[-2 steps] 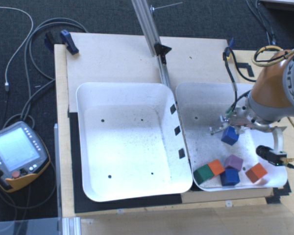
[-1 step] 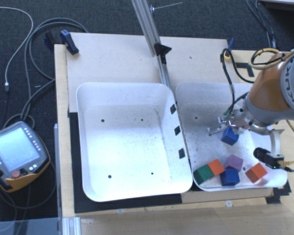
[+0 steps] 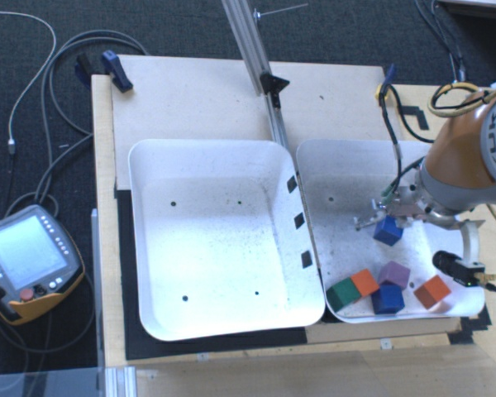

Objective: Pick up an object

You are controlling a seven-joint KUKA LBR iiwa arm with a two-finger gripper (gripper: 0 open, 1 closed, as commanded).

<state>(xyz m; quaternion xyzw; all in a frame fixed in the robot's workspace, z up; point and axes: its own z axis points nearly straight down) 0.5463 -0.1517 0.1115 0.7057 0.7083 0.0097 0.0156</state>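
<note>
We see our jaws [image 3: 386,218] clamped on the blue cube [image 3: 388,233] by its top edge, so it may slip free.

Premises: a robotics laboratory. Evidence: a grey and orange industrial robot arm [image 3: 467,160] mounted at a pale wooden surface [image 3: 198,98]; a grey handheld control pendant with a screen [image 3: 25,259] on dark carpet floor [image 3: 33,139]; loose black and white cables [image 3: 45,64]; an aluminium profile post [image 3: 244,31]; two shallow white plastic bins [image 3: 219,234].
</note>
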